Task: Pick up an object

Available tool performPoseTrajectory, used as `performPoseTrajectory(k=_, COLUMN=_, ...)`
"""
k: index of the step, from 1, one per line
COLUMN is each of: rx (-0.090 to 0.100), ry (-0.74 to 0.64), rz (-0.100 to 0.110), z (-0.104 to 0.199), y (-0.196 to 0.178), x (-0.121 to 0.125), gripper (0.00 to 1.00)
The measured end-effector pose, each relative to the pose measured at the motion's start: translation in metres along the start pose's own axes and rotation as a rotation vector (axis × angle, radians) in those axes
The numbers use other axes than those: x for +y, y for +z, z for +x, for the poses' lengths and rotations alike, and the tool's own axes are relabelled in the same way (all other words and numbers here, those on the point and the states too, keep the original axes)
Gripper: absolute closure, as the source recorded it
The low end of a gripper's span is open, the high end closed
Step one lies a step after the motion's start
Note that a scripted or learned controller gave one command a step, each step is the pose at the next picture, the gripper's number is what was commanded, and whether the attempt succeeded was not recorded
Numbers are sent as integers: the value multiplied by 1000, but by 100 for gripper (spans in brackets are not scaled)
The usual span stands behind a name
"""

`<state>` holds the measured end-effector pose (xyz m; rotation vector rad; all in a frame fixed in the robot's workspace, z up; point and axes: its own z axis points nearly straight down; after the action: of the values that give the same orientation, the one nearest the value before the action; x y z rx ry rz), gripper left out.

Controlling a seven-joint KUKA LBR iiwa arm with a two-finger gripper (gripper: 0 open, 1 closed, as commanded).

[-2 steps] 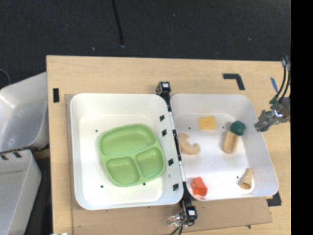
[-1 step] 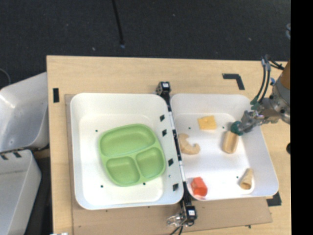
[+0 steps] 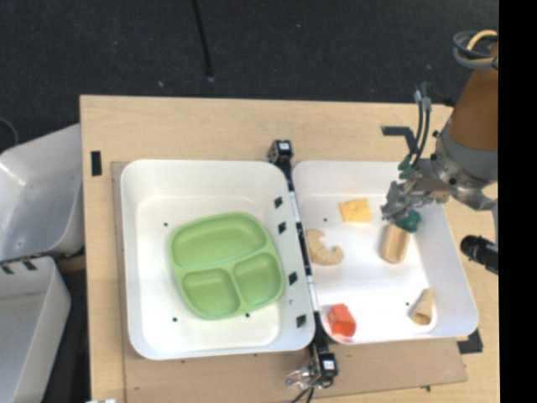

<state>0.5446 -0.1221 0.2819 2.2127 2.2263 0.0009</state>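
1. On the wooden bench [image 3: 252,128]: two shallow white bins side by side, left bin [image 3: 143,326] and right bin [image 3: 453,309], touching along a middle seam with black clips.
2. Left bin holds a green divided tray [image 3: 225,263], three compartments, lying flat, turned slightly.
3. Arm [image 3: 474,120] comes in from the right over the right bin, orange band above the wrist.
4. Gripper [image 3: 405,215] sits low over the upper right part of the right bin, teal tips just above the tan cylinder [image 3: 393,244]. Can't tell how wide it is set; nothing seen between the tips.
5. Tan cylinder stands roughly upright, right of centre in the right bin, just below the gripper.
6. Bitten beige pastry [image 3: 322,249] near the seam, left of the cylinder.
7. Yellow cheese block [image 3: 356,211], upper middle, left of the gripper.
8. Red block [image 3: 341,321], bottom left corner of the right bin.
9. Small tan cone [image 3: 422,307], lower right, tilted.
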Motion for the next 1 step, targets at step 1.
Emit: performPoseTrajectory(k=1, rx=0, ry=1, rz=-1, z=42, y=3, x=14, gripper=100)
